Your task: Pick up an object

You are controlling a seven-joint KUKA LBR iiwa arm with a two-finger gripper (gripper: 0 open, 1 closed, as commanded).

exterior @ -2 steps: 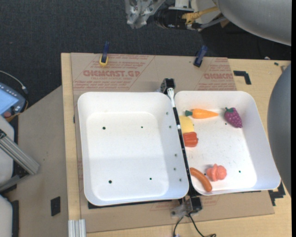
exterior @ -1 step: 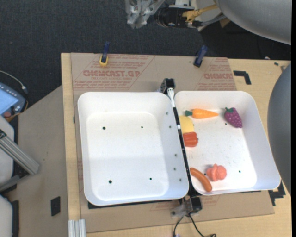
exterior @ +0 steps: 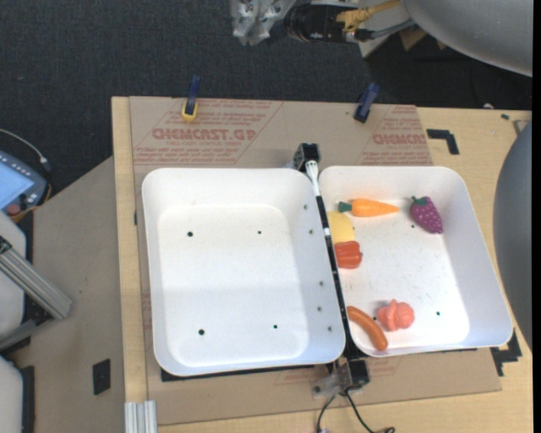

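A smooth, tapered plastic carrot (exterior: 373,206) is seen in the right bin (exterior: 461,190) — tip at three o'clock, leaves at nine — gripper (exterior: 254,21) state cannot be told

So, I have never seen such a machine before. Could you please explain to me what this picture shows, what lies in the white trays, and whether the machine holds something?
This is one picture from a camera fixed above a workbench, looking down at a slant. Two shallow white bins sit side by side on a brown board. The left bin and the right bin touch along the middle. In the right bin lie toy foods: a carrot, purple grapes, a yellow piece with a red piece next to it, a sausage and a pink item. The big grey shapes at the top right and right edge are parts of the robot arm. Its gripper seems to be at the top, above the bench; I cannot tell whether it holds anything.
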